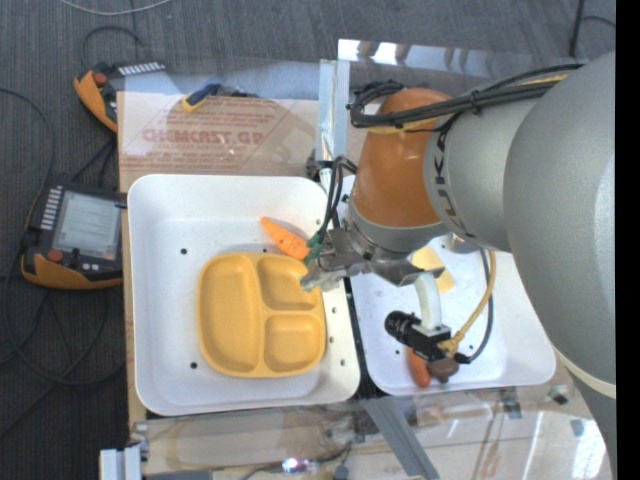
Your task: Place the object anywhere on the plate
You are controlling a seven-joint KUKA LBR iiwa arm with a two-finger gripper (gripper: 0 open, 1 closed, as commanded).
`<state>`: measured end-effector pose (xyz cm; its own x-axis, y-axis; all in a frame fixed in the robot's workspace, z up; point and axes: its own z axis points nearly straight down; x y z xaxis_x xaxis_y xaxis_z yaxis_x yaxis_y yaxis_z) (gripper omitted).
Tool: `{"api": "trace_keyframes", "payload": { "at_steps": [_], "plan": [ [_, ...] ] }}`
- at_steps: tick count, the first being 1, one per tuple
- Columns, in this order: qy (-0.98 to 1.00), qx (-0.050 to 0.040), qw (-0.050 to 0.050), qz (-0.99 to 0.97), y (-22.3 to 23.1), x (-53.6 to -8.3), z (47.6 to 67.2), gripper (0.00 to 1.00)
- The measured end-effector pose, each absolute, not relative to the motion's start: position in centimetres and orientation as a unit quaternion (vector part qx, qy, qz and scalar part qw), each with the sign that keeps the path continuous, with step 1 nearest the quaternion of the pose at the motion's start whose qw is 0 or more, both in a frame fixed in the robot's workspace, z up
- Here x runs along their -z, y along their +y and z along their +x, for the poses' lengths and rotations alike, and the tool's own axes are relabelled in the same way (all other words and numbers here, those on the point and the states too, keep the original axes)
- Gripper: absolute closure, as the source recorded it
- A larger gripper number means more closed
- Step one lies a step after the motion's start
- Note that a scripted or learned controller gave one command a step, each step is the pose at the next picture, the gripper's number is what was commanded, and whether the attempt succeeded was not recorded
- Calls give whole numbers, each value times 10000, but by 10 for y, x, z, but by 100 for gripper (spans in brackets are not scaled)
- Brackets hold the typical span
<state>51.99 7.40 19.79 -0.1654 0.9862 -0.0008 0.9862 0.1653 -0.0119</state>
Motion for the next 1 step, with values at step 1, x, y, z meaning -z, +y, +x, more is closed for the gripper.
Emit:
{"api": "trace_keyframes", "payload": {
  "at_steps": [1],
  "plan": [
    [-7634,-48,36,-6459,74,-198,520,0]
  ]
}}
